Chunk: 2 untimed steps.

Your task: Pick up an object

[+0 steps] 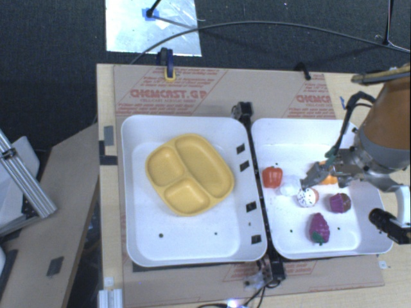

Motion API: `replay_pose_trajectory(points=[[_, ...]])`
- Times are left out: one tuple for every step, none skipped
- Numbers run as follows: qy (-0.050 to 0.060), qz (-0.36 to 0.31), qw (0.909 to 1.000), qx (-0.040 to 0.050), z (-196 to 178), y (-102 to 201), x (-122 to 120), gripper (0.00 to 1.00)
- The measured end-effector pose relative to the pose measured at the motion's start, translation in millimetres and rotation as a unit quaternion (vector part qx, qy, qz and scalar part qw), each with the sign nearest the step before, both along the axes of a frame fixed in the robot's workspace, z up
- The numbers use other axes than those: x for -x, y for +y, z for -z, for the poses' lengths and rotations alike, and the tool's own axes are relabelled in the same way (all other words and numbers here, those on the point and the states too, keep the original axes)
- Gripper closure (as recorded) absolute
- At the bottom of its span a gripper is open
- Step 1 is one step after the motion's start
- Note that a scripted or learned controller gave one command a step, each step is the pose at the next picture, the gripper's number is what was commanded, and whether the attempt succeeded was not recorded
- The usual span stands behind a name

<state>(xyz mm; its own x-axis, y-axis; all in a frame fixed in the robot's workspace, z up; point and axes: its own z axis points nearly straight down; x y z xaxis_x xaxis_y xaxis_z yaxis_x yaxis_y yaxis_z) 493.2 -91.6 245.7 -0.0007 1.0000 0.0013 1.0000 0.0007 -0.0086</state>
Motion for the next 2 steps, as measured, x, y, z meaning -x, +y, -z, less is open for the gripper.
replay_pose_trajectory(points=[[-0.005,-0.001,1.0,0.0006,-4.6,0.2,-2.0,0.0],[-0.002,0.0,1.0,0.0002,56.6,1.7,3.8,0.0]])
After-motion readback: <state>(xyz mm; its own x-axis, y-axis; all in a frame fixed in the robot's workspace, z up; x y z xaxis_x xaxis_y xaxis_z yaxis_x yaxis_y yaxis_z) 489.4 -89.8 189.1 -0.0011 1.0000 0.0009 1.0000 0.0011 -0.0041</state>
